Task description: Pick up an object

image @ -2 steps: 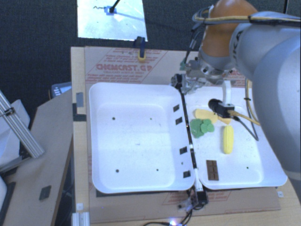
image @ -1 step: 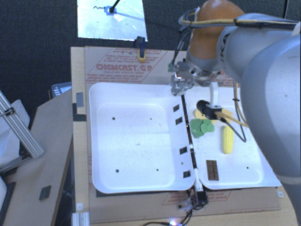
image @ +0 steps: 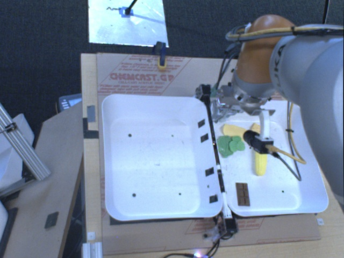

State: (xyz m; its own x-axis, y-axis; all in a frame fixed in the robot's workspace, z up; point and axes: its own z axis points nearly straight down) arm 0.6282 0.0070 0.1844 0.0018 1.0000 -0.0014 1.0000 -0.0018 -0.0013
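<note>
The right bin holds several small items. A green lumpy piece lies near the divider. Just above it is a flat yellow piece. A yellow banana-shaped object lies in the middle, and a brown chocolate-bar shape sits near the front. My gripper hangs low over the far left corner of the right bin, close to the divider, just above the flat yellow piece and the green piece. The wrist's body hides its tip.
The left bin lies beside the right one, with black clips along the shared rim. The large grey arm covers the far right part of the right bin. A shiny plate lies behind the bench.
</note>
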